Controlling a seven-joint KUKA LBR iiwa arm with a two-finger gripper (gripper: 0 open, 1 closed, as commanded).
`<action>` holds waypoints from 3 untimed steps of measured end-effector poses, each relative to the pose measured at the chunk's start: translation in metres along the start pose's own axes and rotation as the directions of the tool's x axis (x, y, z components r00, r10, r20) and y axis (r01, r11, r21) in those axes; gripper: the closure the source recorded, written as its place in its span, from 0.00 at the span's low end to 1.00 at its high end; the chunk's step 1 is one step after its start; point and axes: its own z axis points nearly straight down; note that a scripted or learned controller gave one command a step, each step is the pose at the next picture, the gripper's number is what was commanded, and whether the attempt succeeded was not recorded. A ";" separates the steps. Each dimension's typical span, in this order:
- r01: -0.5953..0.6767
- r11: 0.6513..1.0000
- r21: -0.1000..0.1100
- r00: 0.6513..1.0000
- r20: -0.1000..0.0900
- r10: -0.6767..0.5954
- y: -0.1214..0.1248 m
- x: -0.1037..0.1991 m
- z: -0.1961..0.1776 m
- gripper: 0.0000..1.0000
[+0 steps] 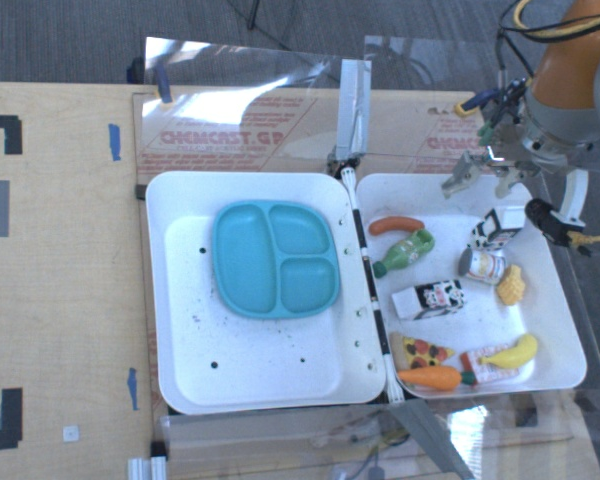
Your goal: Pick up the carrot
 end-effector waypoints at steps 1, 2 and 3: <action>-0.030 1.000 0.000 1.000 -0.008 0.030 -0.040 -0.043 0.046 0.00; 0.211 0.978 0.000 0.978 -0.001 -0.211 -0.108 -0.054 0.045 0.00; 0.250 0.968 -0.001 0.968 0.000 -0.250 -0.177 -0.056 0.091 0.00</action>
